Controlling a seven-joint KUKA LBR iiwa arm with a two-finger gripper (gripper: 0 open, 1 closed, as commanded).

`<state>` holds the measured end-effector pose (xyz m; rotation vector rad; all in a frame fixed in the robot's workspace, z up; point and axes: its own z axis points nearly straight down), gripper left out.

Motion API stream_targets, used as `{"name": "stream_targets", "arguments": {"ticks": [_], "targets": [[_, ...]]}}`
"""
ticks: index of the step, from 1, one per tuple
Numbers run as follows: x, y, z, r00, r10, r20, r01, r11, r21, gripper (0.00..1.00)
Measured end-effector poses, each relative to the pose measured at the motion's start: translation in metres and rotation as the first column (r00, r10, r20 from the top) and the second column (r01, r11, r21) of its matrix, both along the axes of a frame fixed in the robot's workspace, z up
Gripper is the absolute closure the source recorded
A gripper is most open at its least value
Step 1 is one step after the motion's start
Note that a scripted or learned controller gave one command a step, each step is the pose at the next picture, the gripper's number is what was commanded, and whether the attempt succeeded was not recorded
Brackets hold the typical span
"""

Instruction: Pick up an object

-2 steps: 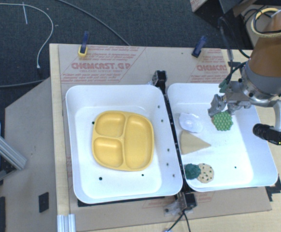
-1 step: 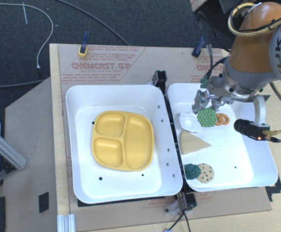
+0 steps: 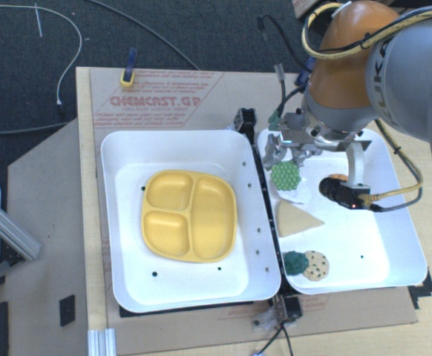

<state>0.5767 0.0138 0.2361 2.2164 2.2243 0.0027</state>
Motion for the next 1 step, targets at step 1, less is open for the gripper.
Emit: {"name": "stream_targets", "arguments": {"ticks": [1], "targets": [[0.0091, 0.0436, -0.0048, 1.0, 0.0, 0.0, 0.0, 1.0, 0.0, 1.0]]}}
